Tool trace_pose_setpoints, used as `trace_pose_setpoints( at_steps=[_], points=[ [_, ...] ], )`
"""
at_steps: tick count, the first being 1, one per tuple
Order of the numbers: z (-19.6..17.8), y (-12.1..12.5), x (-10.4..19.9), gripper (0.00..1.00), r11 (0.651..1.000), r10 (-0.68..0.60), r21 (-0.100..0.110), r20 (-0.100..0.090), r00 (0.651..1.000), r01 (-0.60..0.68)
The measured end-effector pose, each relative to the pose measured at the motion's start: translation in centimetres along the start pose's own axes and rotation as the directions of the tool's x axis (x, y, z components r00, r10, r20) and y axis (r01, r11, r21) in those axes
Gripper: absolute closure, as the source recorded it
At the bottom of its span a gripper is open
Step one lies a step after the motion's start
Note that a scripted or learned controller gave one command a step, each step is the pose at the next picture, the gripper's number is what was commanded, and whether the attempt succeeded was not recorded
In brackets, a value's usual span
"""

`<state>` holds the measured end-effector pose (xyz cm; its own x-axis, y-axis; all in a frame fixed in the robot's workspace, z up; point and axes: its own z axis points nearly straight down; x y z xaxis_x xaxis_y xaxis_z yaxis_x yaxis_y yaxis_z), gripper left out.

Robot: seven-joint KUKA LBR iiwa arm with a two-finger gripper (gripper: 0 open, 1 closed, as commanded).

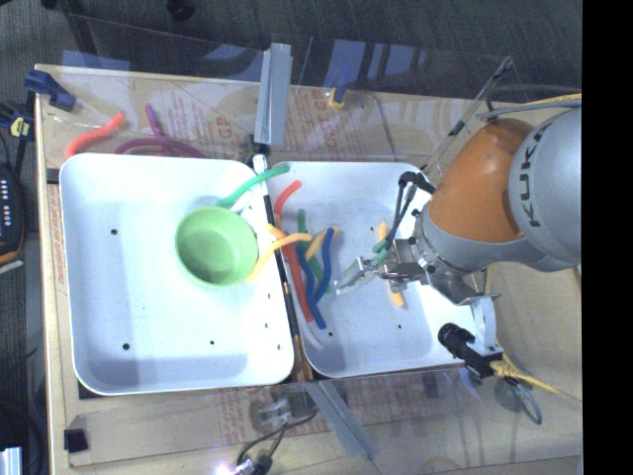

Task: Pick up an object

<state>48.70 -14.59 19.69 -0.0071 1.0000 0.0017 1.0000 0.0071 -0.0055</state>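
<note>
My gripper [352, 274] hangs low over the middle of the right bin [366, 349], its two thin metal fingers pointing left and slightly spread, with nothing between them. Just left of it lies a heap of soft strips: blue [312, 287], green [318, 247], red [288, 198] and yellow [283, 237]. A small orange piece [397, 294] lies on the bin floor under the gripper's body. A little green piece [381, 232] sits behind it. In the left bin [148, 354] stands a green bowl [218, 245].
A long green strip [255, 183] lies across the rim between the two bins. On the bench behind the left bin are an orange strip [94, 135] and a purple loop [163, 147]. A grey bar [273, 92] stands at the back.
</note>
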Motion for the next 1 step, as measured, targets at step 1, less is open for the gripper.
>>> trace_pose_setpoints(
  at_steps=[1],
  points=[
    [9.70, 6.72, 1.42, 0.00, 1.000, 0.007, -0.016, 0.009, 1.000, -0.006]
  ],
)
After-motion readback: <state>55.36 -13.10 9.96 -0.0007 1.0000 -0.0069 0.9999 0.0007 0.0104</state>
